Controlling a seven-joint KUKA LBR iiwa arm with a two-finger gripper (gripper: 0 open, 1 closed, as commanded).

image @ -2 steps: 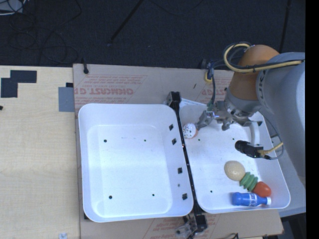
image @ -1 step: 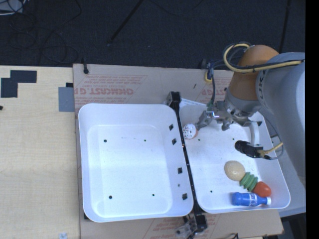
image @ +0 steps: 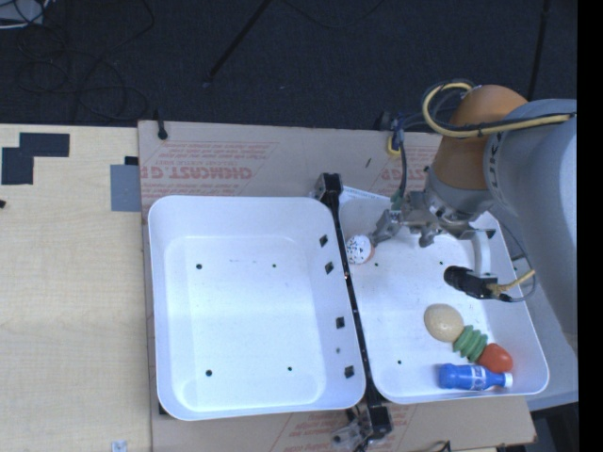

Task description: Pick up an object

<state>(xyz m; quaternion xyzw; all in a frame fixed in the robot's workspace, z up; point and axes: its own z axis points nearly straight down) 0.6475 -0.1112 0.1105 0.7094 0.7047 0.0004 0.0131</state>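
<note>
Nothing is lifted yet: the tool (image: 388,225), fingers spread, hangs beside the speckled ball (image: 357,249) at frame centre.

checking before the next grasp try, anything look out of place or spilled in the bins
Nothing stands out. In the right bin, the white ball sits near the divider, and the beige egg, green-and-red toy and blue bottle cluster at the near right corner. Nothing spilled.

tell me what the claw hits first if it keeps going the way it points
Probably the small white ball: the claw points left toward it, near the right bin edge. Height is hard to judge from above.
</note>
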